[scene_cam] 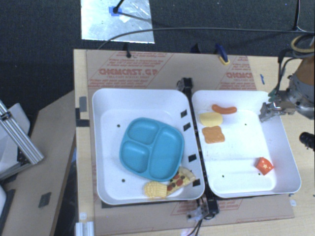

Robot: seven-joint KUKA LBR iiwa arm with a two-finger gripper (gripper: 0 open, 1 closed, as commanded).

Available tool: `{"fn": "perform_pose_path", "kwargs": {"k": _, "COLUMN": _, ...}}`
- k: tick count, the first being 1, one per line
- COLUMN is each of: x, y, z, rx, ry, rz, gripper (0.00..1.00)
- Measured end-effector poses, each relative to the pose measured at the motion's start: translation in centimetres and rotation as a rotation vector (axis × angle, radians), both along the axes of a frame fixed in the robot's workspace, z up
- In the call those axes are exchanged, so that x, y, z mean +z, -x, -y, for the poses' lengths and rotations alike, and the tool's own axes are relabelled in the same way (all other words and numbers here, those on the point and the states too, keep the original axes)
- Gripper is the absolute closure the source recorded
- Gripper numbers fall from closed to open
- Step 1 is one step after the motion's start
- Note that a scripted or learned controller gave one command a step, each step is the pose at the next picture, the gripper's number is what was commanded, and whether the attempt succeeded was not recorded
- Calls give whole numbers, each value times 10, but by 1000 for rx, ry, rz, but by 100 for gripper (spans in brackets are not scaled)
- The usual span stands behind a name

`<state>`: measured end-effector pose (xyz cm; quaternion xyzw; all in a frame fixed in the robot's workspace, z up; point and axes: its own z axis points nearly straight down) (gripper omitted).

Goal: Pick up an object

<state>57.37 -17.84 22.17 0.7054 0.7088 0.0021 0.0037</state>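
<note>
From my remote seat, I saw the arm (301, 85) reaching in at the right edge, with the claw (269, 111) hanging over the far right rim of the right bin (283, 146). I could not tell how the claw stood; it was too small and blurred, and nothing showed in it.

In the right bin, a red sausage (224, 109) lay at the far side, a pale yellow piece (210, 119) just beside it, and an orange slice (213, 134) touching that piece on the near side. A small red-orange block (264, 165) sat well apart, near the right corner.

In the left bin (106, 132), a blue divided plate (151, 148) filled the middle. A corn cob (155, 189) and a pizza slice (180, 179) lay against its near edge. Both bins rested on the worktop (128, 68).
</note>
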Motion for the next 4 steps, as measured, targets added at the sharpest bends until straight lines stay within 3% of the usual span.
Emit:
{"fn": "perform_pose_path", "kwargs": {"k": 1, "x": 49, "y": -2, "z": 0, "rx": 1, "ry": 0, "rz": -1, "gripper": 100}}
{"fn": "perform_pose_path", "kwargs": {"k": 3, "x": 22, "y": -10, "z": -111, "rx": 6, "ry": -4, "rz": -6, "gripper": 100}}
{"fn": "perform_pose_path", "kwargs": {"k": 4, "x": 20, "y": 2, "z": -173, "rx": 7, "ry": -4, "rz": -7, "gripper": 100}}
